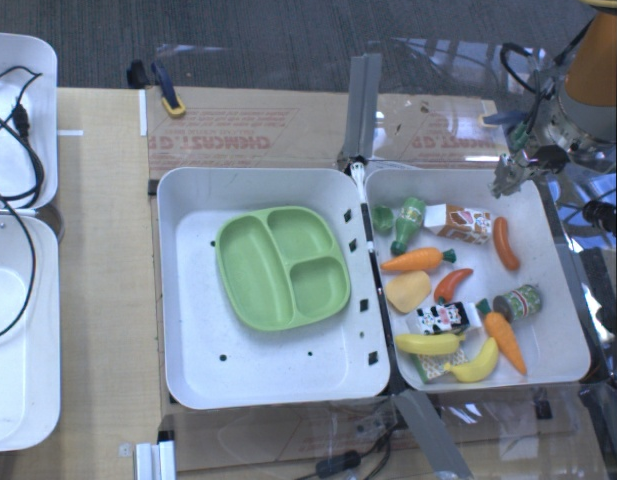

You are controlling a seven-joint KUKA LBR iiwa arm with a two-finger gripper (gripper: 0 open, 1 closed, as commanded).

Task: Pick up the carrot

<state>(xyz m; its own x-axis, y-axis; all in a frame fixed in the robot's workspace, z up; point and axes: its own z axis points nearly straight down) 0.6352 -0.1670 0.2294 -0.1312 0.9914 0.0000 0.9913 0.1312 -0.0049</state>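
Two toy carrots lie in the right bin (573, 298). One orange carrot (416, 260) with a green top lies on its side near the bin's left wall. A second carrot (506, 341) lies slanted near the front right. My gripper (510, 173) hangs over the bin's back right corner, well apart from both carrots and above the bin's rim. Nothing shows in it.
Around the carrots lie a green bottle (408, 220), a juice carton (466, 225), a red sausage (505, 243), a red chili (453, 283), a cow-print carton (444, 318), bananas (430, 345) and a small can (521, 303). The left bin (188, 348) holds a green divided plate (283, 266).
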